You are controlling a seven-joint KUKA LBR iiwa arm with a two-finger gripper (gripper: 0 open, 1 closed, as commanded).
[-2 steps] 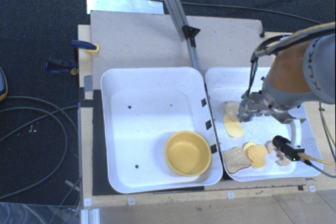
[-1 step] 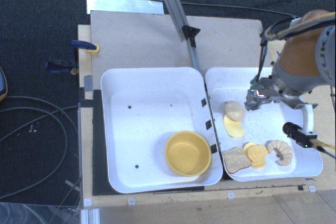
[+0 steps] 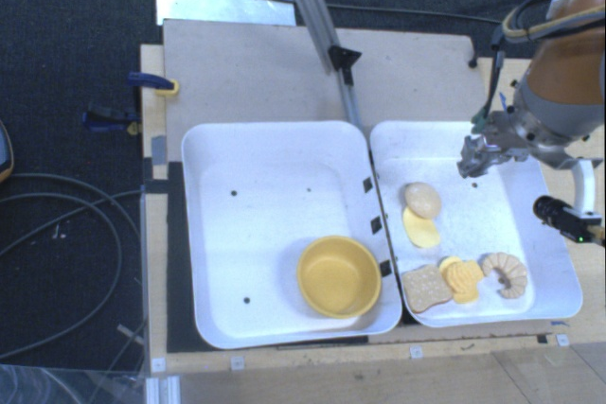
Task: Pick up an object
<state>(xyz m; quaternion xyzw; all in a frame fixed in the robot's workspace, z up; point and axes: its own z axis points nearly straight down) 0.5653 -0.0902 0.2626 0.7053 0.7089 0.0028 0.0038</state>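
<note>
Two white bins sit side by side on the bench; the right bin holds food pieces. Toward two o'clock from the bun, the claw hovers; its opening cannot be told.

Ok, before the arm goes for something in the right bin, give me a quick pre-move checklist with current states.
1. Objects in the right bin: ok, a beige round piece, yellow slice, toast, shrimp.
2. End effector above the right bin: ok, near its upper part.
3. End effector over a target: not ok, it is off to the right of the pieces.
4. Nothing held: cannot tell.
5. Yellow bowl out of the way: ok, in the left bin.
</note>
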